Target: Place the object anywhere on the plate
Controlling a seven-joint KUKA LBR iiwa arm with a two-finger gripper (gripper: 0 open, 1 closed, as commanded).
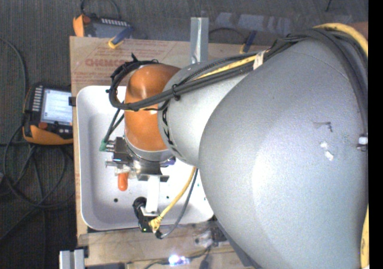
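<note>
Seen from above: 1 white bin [90, 142] on the desk [90, 58], much of it covered by the grey arm [269, 142] with its orange band [146, 109]. Just below that band, the wrist and gripper [134, 172], hanging low over the bin's floor. Cannot tell how the gripper stands, or whether anything is in its hold; hidden under the wrist.

Just left of the gripper, touching or nearly touching its housing, a small orange object [122, 181], lying on the bin floor by the look of it, pointing roughly toward the bin's near wall. Probably the task's thing, though too small to be sure. No plate made out in the uncovered part of the bin.

Step in hand, as a guess: the pick, not yet the placing. Object apparently beside the gripper rather than within it.

Next move would call for centring over the orange object, closing on it, lifting clear of the bin floor, then carrying it to the plate, wherever under the arm that lies.
</note>
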